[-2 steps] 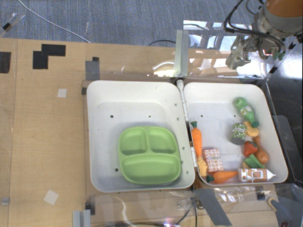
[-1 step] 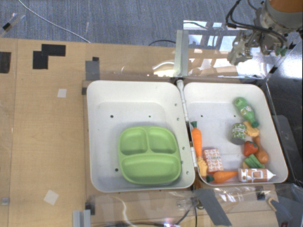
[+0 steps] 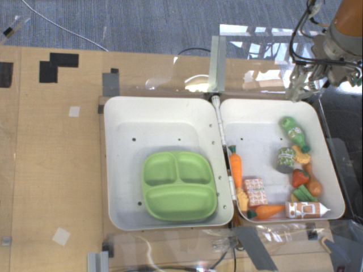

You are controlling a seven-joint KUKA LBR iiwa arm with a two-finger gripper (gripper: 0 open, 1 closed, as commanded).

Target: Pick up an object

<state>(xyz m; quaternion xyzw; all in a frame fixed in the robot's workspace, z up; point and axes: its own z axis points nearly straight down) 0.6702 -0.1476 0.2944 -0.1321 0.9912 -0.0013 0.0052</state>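
The right bin (image 3: 258, 123) holds several toy foods. A green bottle (image 3: 292, 130) lies at its far right, with a round grey-green piece (image 3: 286, 158) below it. An orange carrot (image 3: 235, 166) lies along the left wall. A pink and white box (image 3: 255, 190), a second carrot (image 3: 269, 211) and a white carton (image 3: 306, 209) sit near the front wall. Small red, orange and green pieces (image 3: 303, 181) crowd the right wall. My gripper (image 3: 305, 86) hangs above the bin's far right corner, open, with nothing between its fingers.
The left bin (image 3: 130, 129) holds a green divided plate (image 3: 178, 185) in its front half. A metal post (image 3: 217, 64) stands behind the seam between the bins. Cables (image 3: 303, 21) hang beside the arm at the top right.
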